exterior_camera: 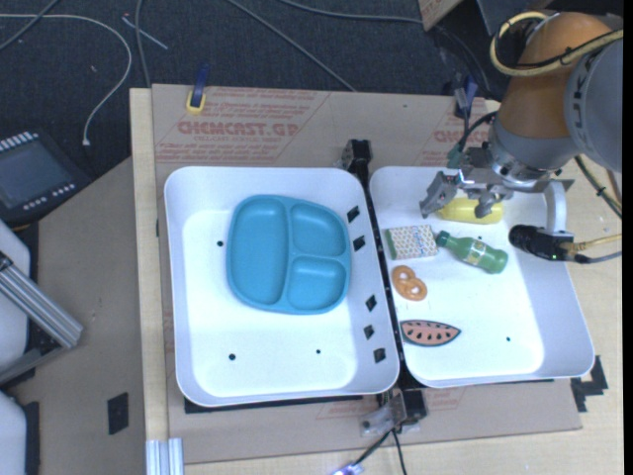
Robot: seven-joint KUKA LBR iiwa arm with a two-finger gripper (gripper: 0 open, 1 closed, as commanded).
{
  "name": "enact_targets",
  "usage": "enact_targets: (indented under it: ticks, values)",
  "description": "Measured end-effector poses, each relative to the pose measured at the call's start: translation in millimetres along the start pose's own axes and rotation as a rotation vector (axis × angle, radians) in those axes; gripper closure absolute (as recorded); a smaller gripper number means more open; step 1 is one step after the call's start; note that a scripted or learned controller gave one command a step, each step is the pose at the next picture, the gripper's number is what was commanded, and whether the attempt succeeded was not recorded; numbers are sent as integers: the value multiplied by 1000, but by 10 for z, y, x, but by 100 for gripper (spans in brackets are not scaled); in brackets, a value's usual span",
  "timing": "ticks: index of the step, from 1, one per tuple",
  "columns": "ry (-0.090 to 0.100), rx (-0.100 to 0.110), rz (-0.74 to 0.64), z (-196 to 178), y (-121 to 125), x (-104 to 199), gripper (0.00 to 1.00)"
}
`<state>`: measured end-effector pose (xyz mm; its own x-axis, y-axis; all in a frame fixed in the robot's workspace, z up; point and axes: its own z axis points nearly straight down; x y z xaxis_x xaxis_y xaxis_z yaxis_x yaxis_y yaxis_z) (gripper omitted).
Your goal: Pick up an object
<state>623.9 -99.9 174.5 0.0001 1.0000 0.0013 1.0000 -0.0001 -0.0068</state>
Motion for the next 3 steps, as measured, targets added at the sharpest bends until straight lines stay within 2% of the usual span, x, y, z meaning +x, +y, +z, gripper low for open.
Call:
enact_targets:
  ticks: [1,2,3]
  values:
    - [0,1,0,617,49,-16,0]
    - [2,-9,0,847,79,-7,0]
    - [1,-22,-1,698,113,-2,100]
